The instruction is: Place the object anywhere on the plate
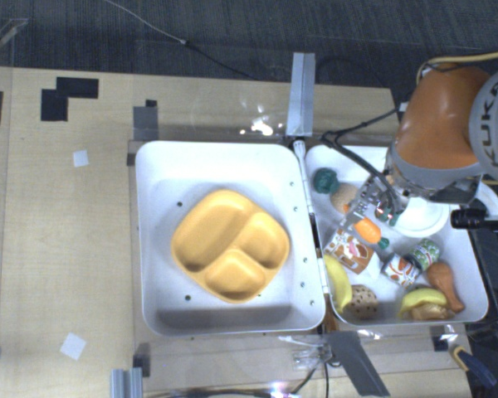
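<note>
The two white bins sit side by side so that one serves as a source and the other as a target. The left bin (149,222) holds a yellow plate (231,244) with three compartments, lying flat in the middle with bare white floor all round it; that open setting seems meant to give the arm a wide landing spot.

The right bin (478,302) is the crowded one. Toy foods lie loose in it: a banana (339,282) along the near left wall, a brown spotted piece (363,302) just beside it, a printed packet (349,252) above them, a small can (399,269), a green-banded jar (426,253), a drumstick (445,282) and a yellow-brown piece (422,303) in the near right corner, and a dark green ball (324,179) near the far left corner with a tan piece (344,196) beside it. A white dish (423,217) rests toward the right.

The arm (438,135) comes in from the right over the far side of this bin, its orange band bulking above the wrist, pointing down and leftward. The gripper (373,210) hangs low among the clutter, just above a small orange piece (366,230) that lies by the packet. Whether the claw is spread or clenched I cannot tell. The orange piece looks like the chosen object, and it lies in the right bin, well apart from the plate; nothing rests on the plate, so the placing is not yet done.
</note>
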Motion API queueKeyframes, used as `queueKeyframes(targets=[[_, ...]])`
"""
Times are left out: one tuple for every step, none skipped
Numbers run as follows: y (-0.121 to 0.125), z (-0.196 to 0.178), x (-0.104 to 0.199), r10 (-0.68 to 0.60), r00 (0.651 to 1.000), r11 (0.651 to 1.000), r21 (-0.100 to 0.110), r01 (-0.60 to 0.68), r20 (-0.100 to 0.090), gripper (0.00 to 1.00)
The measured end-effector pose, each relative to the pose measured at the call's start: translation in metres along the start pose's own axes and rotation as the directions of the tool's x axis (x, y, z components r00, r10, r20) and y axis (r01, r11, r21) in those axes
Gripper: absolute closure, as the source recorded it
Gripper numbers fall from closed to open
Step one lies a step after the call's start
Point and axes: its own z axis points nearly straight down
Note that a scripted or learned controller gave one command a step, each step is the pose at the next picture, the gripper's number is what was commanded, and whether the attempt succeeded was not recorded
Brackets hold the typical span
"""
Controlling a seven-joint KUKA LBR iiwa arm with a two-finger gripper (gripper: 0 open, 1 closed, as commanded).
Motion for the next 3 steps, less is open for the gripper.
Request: queueKeyframes(targets=[[0.036, -0.036, 0.077, -0.127, 0.992, 0.992, -0.003, 0.127, -0.001, 1.0], [0.105, 0.001, 0.084, -0.26, 0.966, 0.966, -0.003, 0.26, -0.002, 1.0], [0.104, 0.0, 0.083, -0.258, 0.966, 0.966, -0.002, 0.258, -0.001, 0.0]])
